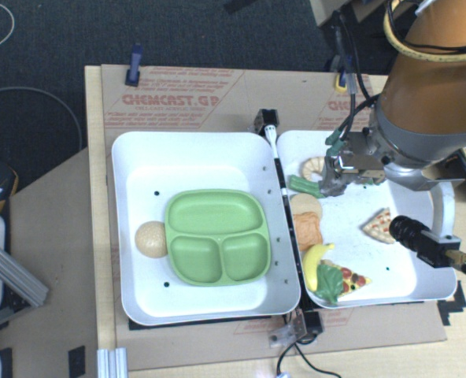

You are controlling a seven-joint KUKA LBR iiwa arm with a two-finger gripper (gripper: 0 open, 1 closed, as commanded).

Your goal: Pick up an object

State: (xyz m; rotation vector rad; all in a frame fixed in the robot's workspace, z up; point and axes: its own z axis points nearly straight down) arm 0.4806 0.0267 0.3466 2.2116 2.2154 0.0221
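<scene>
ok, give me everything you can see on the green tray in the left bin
The green tray is pale green, looks like moulded plastic, with rounded corners and three compartments: one wide at the far side, two smaller at the near side. It lies flat and upright in the middle of the left bin. A tan round object rests against its left edge.

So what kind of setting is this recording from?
Probably a robotics lab bench for grasping trials: two white bins on a board, toy food such as a banana and pizza slice, loose cables on dark carpet.

It was probably a robotics lab: beside the bins sat a cardboard-topped bench, loose cables and aluminium framing.
</scene>
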